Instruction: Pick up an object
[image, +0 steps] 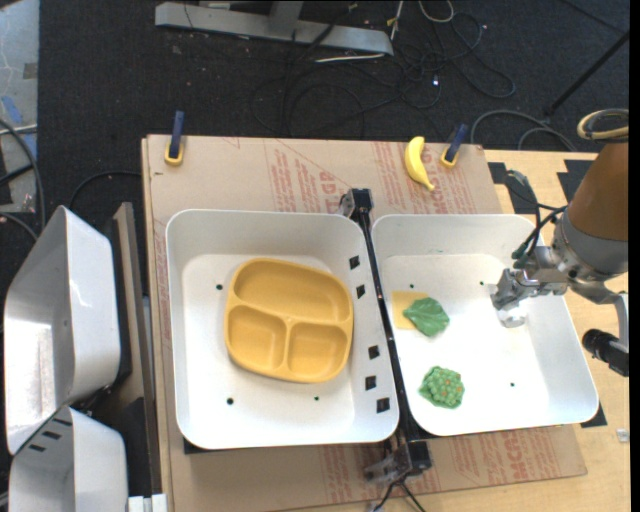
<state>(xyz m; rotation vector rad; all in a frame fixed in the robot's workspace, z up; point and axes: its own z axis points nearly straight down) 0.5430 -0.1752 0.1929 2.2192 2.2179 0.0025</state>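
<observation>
The left bin (190, 330) holds 1 yellow divided tray (290, 319), far to the left of the pincer (510, 308) and in the other compartment of the bench.

The right bin (560, 350) holds 3 candidate objects. A green leaf-shaped piece (429, 316) lies just left of the pincer, partly over a flat yellow piece (403, 307). A round green textured item (442, 386) lies left of the pincer and nearer the front rim. The pincer hangs over bare bin floor, apart from all 3.

Pincer state: nothing is visible in its grasp; how far it is open cannot be told at this resolution.

Outside the bins, a yellow banana (419, 163) lies on the board, behind and left of the pincer.

Fault risks, as judged:
1. A straight descent from this position meets bare floor, giving an empty closure.
2. The leaf piece and the yellow piece look thin; the tips may slide over them.
3. Overlap may lift 2 items together or drag 1 aside.
</observation>
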